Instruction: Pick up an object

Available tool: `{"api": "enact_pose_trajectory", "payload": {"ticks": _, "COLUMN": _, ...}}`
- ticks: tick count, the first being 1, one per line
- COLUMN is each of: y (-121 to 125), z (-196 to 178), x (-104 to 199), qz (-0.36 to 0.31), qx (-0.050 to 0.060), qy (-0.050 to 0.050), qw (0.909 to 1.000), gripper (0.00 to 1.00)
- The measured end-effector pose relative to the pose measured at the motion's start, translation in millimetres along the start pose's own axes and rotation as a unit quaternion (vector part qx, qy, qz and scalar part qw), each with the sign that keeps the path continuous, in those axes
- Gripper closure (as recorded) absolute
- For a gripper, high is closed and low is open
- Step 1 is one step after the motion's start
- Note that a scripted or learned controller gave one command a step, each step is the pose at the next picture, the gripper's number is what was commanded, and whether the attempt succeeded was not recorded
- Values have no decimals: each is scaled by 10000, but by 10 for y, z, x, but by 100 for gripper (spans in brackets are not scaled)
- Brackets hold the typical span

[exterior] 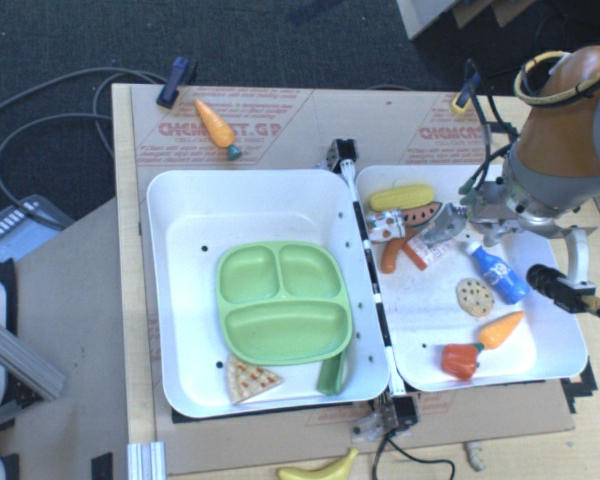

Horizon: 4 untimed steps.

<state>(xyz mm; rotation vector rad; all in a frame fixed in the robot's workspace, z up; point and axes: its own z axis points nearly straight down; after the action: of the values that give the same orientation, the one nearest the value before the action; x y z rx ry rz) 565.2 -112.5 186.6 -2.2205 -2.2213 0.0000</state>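
Target candidate: the blue bottle, lying on its side in the right bin, tilted w/ white cap end toward the upper left, just below and right of the gripper. Judged light, rigid plastic, smooth and prob. slippery; rounded body will roll if pushed off-axis. Best hold: across the mid-body, jaws square to the long axis, not at the cap.

Nearest neighbours:
- cookie, flat, just left of the bottle; low profile, hard to pinch.
- carrot, below the bottle, tapered, prob. slips out toward the thin end.
- red pepper, near the bin's front edge, chunky, stiff; decent alt. grasp.
- hot dog and small red/white pieces beside the gripper, crowded; risk of a double contact.
- corn cob and watermelon slice at the bin's back.

Gripper sits low over the cluttered centre-left of the right bin. Jaw state: cannot tell; metal parts merge w/ the items beneath, and nothing is seen held.

Left bin carries a green divided plate, a pizza slice and a green piece at its front. On the worktop behind the bins lies a second carrot; a banana lies at the front edge.
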Motion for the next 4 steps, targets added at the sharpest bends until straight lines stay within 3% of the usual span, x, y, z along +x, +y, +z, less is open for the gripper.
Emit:
{"api": "enact_pose_trajectory", "payload": {"ticks": 1, "y": 362, "z": 879, "x": -412, "qz": 7, "qx": -12, "qy": -8, "qw": 10000, "gripper": 0}}
{"api": "enact_pose_trajectory", "payload": {"ticks": 2, "y": -181, "z": 975, "x": -363, "qz": 6, "qx": -61, "qy": -13, "qw": 10000, "gripper": 0}}
{"api": "enact_pose_trajectory", "payload": {"ticks": 3, "y": -568, "z": 1022, "x": -618, "qz": 8, "qx": 4, "qy": 0, "qw": 10000, "gripper": 0}}
{"api": "enact_pose_trajectory", "payload": {"ticks": 4, "y": -762, "z": 1020, "x": -979, "qz": 7, "qx": 3, "qy": 2, "qw": 10000, "gripper": 0}}
